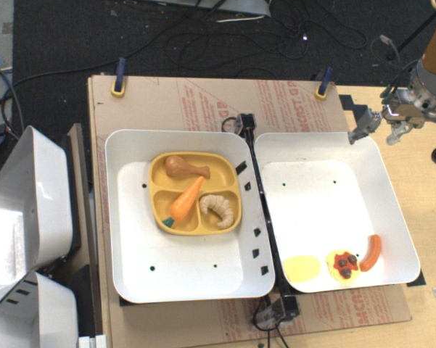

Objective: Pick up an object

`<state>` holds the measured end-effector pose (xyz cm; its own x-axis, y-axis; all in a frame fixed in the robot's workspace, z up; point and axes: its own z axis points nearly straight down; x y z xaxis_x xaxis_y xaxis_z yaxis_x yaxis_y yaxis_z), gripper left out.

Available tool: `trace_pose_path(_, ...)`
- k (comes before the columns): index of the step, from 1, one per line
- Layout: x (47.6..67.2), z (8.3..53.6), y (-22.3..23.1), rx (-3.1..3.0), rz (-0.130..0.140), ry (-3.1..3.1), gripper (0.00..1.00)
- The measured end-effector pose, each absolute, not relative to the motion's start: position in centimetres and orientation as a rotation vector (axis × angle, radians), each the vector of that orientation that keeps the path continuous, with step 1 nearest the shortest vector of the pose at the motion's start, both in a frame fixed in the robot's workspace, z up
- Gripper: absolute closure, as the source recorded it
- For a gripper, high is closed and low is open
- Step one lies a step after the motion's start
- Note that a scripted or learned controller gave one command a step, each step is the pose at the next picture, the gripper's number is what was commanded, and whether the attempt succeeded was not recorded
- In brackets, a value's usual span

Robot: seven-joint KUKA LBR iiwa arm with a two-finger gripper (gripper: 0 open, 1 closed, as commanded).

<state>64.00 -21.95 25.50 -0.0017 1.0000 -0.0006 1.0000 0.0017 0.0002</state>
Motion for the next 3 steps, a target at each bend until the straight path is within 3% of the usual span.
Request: trace_pose_path(3,65.1,8.9,-20.9,2.219,-0.004,2.228,0.00)
